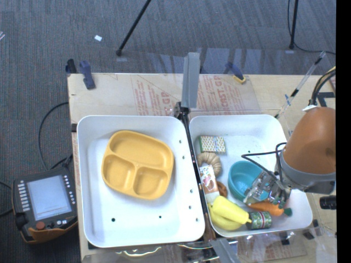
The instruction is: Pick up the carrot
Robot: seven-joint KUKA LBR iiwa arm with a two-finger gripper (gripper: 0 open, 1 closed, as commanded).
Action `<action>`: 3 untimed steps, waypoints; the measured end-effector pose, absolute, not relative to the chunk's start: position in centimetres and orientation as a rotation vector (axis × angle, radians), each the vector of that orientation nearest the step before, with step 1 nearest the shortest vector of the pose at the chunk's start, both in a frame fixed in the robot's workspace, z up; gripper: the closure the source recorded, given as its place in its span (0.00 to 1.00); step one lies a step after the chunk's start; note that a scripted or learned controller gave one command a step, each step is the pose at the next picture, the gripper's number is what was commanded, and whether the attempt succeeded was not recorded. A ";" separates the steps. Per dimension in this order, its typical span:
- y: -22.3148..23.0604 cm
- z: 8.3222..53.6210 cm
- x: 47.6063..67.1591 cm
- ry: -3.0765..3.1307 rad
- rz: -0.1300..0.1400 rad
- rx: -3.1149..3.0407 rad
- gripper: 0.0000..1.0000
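A: Carrot (267,206) in the right bin (247,126), near-right corner, lying on the bin floor. Long axis runs roughly left to right, slightly tilted, green tip toward the right near the bin wall.

B: Where from the jaws?

A: Gripper (263,188) sits just above and a touch left of the carrot in this view, close enough that they look to overlap. Carrot lies on the near side of it, between the gripper and the near rim.

B: State of the jaws?

A: Cannot tell. The metal end is small and cluttered with cable; no clear gap or closure. Nothing visibly pinched.

B: Neighbours?

A: Blue bowl (245,178) just to the left, touching or nearly touching the gripper. Yellow banana (227,212) further left along the near rim, a small can (261,220) just near-left of the carrot. Tight spot.

B: Arm pose?

A: Arm (312,147) reaches in from the right, orange band uppermost, wrist pointing down and leftward into the corner. My judgement: the grasp should close across the carrot's short axis, so near to far.
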State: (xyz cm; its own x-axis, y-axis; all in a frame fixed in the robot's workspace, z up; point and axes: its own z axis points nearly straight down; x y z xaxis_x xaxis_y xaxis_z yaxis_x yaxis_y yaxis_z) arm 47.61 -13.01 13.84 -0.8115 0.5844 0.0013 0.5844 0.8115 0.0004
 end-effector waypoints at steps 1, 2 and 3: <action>-15.4 16.2 47.6 -2.590 0.001 -1.771 1.00; -15.3 16.2 47.6 -2.591 0.002 -1.769 0.00; -16.9 8.8 47.8 -2.774 -0.005 -1.482 0.00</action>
State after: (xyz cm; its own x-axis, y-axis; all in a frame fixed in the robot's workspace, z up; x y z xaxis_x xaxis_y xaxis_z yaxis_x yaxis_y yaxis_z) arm 47.82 -16.90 8.79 -0.5558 0.8313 -0.0015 0.8313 0.5558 0.0043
